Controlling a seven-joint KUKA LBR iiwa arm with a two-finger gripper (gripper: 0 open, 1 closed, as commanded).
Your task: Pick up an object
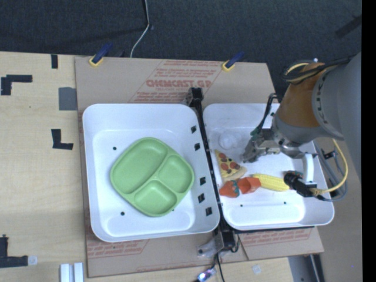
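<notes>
We see the gripper [254,151] low in the right bin [258,216], but we cannot tell its grip. Just beside it lie a pizza slice [229,165], a yellow corn cob [270,183] and perhaps a red pepper [239,187]. The left bin [97,157] holds a green divided plate [152,175].

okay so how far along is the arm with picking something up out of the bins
Done: the arm has reached over the right bin, with the gripper low near the pizza slice. In hand: nothing visibly gripped; the pizza slice, the red toy and the yellow corn lie on the bin floor. Left: closing on one item and lifting it. The green plate sits in the left bin.
</notes>
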